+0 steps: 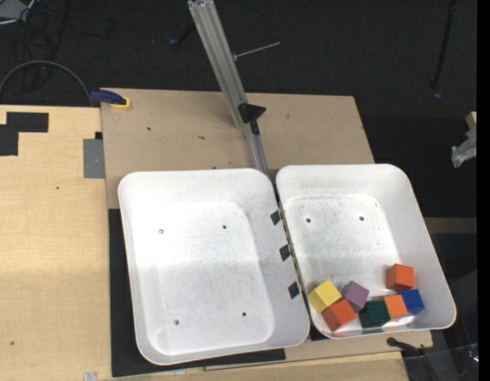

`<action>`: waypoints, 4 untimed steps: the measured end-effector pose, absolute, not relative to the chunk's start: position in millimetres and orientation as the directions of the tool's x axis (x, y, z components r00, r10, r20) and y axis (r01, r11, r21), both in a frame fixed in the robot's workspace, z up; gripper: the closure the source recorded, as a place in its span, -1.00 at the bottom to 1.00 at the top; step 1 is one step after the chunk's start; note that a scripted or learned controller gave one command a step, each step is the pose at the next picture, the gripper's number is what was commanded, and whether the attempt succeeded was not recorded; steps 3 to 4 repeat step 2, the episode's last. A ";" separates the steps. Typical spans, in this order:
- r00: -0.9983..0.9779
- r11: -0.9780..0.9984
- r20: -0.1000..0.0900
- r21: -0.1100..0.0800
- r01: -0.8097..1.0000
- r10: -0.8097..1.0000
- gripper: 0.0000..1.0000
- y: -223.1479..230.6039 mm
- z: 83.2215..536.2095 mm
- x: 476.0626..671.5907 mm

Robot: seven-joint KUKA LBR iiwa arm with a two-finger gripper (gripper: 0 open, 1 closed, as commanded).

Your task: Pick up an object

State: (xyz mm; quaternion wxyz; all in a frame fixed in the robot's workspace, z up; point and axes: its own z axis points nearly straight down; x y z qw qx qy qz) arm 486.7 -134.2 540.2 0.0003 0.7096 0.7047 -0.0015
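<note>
Several small cubes lie bunched in the near right corner of the right bin (348, 189). A yellow cube (325, 294) and a purple cube (356, 294) sit side by side. In front of them is a red-orange cube (339, 314) next to a dark green cube (375, 313). Further right, an orange cube (396, 305) touches a blue cube (413, 301). A red cube (400, 276) stands a little behind those two.
The left bin (149, 205) adjoins the right one, joined by black clips (283, 252). A slanted aluminium rail (223, 66) rises behind the bins from the wooden bench (173, 133). A blue clamp (109, 98) sits at the bench's far left corner.
</note>
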 end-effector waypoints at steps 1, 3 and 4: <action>0.006 -0.006 -0.003 -0.002 1.000 1.000 -1.00 -202.4 540.0 486.7; -0.005 0.005 0.002 -0.003 1.000 1.000 -1.00 -146.6 540.2 487.5; -0.005 0.005 0.002 -0.003 1.000 1.000 -1.00 -146.6 540.2 487.5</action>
